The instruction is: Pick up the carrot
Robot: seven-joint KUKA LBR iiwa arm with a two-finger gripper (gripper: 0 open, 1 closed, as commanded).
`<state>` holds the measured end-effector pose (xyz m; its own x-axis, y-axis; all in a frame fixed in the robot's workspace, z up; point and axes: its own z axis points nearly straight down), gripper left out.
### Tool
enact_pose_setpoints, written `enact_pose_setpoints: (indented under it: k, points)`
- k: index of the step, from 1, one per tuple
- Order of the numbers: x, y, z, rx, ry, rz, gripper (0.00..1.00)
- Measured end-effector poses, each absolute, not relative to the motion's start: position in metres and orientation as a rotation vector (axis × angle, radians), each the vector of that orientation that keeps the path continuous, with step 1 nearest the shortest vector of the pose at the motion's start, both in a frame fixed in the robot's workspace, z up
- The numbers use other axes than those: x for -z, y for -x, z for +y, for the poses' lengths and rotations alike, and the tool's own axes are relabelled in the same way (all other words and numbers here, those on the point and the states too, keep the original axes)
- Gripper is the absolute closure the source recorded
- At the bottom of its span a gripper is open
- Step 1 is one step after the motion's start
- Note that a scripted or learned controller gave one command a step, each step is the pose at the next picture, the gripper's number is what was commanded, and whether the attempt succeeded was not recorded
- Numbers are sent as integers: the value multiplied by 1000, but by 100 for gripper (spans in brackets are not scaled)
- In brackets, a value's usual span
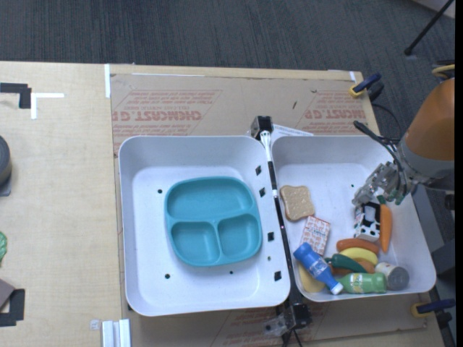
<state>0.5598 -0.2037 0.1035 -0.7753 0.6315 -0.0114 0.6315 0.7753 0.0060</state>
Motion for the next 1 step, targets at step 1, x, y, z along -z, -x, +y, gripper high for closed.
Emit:
enact_pose_setpoints:
  k: [1]
  points:
    - [-103,-560,-204,-2,-1049,2948,0]
